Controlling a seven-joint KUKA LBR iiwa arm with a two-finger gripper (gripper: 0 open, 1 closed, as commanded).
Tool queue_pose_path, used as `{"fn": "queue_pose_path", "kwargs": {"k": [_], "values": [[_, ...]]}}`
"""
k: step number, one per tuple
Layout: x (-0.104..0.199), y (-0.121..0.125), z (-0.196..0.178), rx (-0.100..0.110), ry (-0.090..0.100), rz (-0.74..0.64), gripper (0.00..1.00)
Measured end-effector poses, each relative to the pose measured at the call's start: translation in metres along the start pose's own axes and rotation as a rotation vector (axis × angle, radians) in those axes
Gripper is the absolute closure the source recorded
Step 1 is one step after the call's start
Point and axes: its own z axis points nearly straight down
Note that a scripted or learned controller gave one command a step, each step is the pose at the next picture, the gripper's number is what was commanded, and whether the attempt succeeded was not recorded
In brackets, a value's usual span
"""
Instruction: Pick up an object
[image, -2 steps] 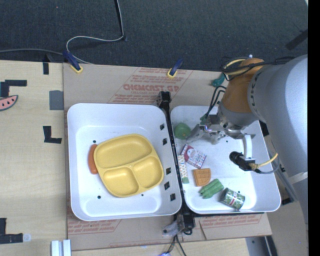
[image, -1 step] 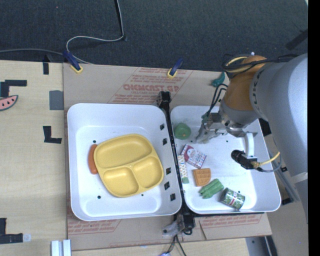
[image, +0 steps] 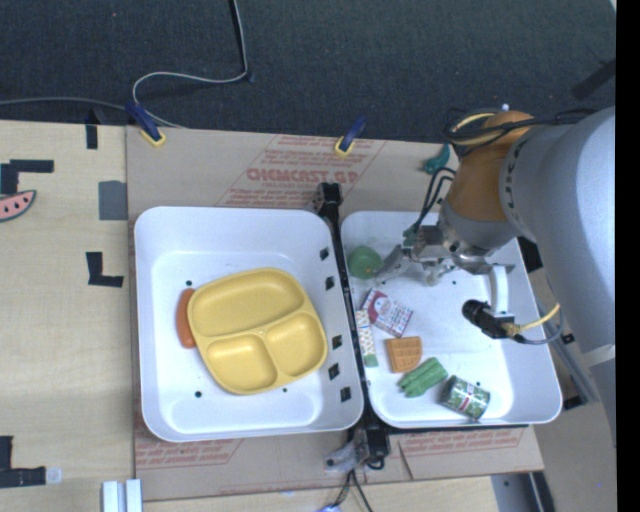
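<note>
My gripper (image: 432, 262) hangs over the back of the right bin (image: 520, 400), its fingers spread apart with nothing between them. A green ball (image: 364, 262) lies just left of it by the bin's left wall. In front of the gripper lie a red and white packet (image: 388, 313), an orange cracker (image: 404, 354), a green pea pod (image: 422, 377) and a small green can (image: 464, 396) on its side. A narrow card (image: 367, 338) rests against the left wall.
The left bin (image: 160, 400) holds a yellow divided plate (image: 256, 328) with an orange piece (image: 185, 318) peeking out at its left edge. The grey arm (image: 570, 200) covers the right bin's far right side. Black clips (image: 328, 196) join the bins.
</note>
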Motion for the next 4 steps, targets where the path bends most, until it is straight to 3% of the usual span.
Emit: {"fn": "queue_pose_path", "kwargs": {"k": [1, 2, 3, 4], "values": [[0.0007, -0.0001, -0.0092, 0.001, 0.001, -0.001, 1.00], [0.0007, -0.0001, -0.0091, 0.001, 0.001, -0.001, 0.00], [0.0015, -0.0004, -0.0182, 0.003, 0.003, -0.002, 1.00], [0.0015, -0.0004, -0.0182, 0.003, 0.003, -0.002, 0.00]]}}
